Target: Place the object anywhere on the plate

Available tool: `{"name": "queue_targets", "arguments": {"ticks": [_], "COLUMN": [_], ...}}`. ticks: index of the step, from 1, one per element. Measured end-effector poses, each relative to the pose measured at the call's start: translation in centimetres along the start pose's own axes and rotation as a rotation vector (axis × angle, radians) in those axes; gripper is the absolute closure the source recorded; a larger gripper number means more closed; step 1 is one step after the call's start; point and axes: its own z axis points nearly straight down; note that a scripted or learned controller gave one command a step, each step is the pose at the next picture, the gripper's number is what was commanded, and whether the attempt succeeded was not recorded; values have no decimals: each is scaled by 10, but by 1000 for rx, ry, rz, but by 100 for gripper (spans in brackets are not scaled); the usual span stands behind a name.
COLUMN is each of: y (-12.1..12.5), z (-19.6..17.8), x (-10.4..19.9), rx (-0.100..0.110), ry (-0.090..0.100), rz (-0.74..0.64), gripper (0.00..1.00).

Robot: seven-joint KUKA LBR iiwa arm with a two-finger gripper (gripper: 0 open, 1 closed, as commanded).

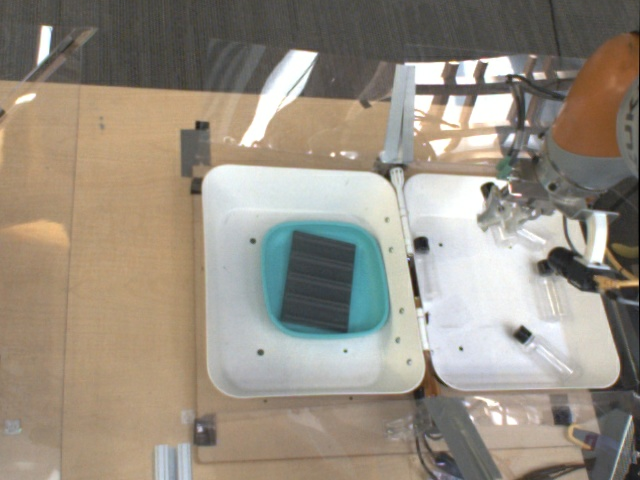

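Block point(319, 282) lies flat across your teal plate point(372, 286). Gripper point(505, 211), grip state unreadable, hangs over the right bin's point(470, 358) far edge; sweeping left could dislodge it.

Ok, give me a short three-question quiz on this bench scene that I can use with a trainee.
1. True or false: the dark ribbed block lies on the teal plate.
2. Which bin holds the plate? A) left bin B) right bin
3. Fill in: the gripper is above the ____ bin.

Key: 1 true; 2 A; 3 right.
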Motion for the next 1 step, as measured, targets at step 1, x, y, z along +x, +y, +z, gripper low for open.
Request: {"name": "queue_targets", "arguments": {"ticks": [1], "y": [0], "z": [0], "x": [0], "rx": [0], "ry": [0], "rz": [0], "gripper": [0]}}
